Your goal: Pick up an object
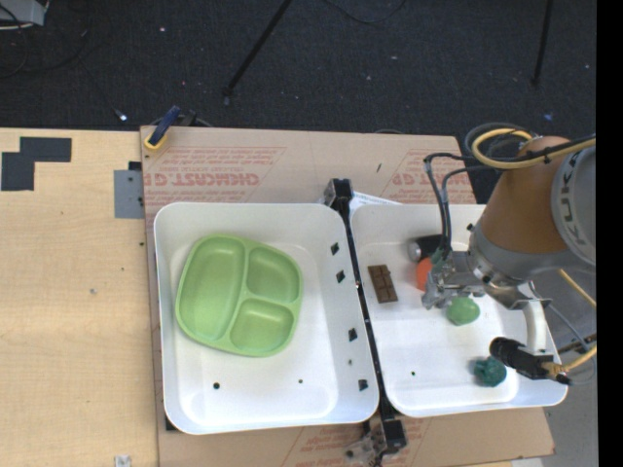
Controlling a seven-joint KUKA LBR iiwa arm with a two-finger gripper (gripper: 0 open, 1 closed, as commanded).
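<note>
In the right bin (409, 397) lie a brown block (382, 283), an orange-red object (423, 274), a light green round object (462, 310) and a teal crumpled object (490, 371). The arm's orange band and grey wrist come in from the right and cover the bin's right side. My gripper (445, 287) hangs low over the bin, between the orange-red object and the light green one, close to both. The wrist hides how they stand relative to it.
The left bin (195, 397) holds a green divided plate (239, 295). A black divider (352, 300) runs between the two bins. Cables loop over the arm at the upper right. Cardboard lies under both bins.
</note>
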